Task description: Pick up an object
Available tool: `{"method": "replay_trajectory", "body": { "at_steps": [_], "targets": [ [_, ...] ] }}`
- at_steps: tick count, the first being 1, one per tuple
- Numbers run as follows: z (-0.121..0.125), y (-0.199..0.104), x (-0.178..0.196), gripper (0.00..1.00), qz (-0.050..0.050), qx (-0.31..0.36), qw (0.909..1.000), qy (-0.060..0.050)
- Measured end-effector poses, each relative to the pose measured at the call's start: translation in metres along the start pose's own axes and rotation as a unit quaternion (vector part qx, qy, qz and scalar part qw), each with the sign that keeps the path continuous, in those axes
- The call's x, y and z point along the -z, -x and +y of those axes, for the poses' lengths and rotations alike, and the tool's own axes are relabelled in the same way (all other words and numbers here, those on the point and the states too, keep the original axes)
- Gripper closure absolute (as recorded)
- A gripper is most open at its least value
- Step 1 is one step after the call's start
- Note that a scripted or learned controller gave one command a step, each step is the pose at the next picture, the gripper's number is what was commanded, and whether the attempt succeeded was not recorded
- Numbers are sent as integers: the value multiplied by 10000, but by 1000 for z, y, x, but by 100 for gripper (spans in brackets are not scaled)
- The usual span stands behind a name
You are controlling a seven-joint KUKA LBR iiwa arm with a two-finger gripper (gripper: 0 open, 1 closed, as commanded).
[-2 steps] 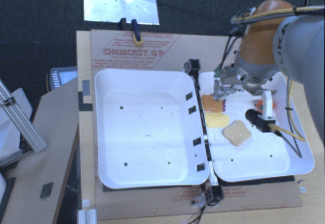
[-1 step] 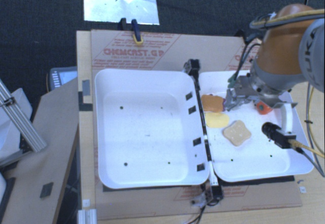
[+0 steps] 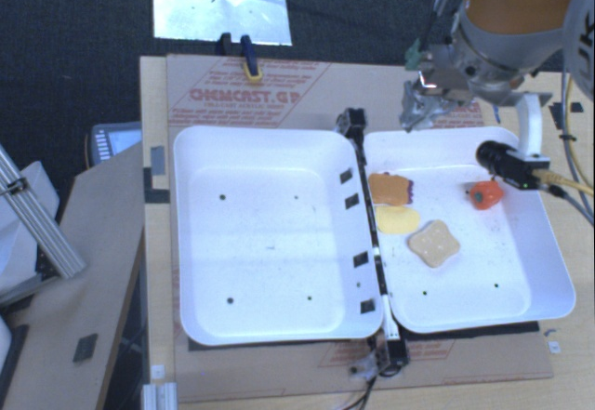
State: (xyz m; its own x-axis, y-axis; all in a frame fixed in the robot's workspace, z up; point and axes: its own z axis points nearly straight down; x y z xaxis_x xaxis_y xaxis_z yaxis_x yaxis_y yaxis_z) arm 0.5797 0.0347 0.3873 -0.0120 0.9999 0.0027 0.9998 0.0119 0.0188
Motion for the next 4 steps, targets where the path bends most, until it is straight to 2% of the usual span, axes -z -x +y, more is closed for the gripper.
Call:
{"method": "replay_trajectory", "body": {
  "at_steps": [1,2,3,4],
  "targets": [
    [9,-10,158,100,-5,-26,10000,14],
    [53,-75,146,100,-7,-14,10000,-69],
    [72,-178,145,100,6,7,10000,-77],
    [94,-200,114,100,-9,-28,10000,-89]
  ]
}}
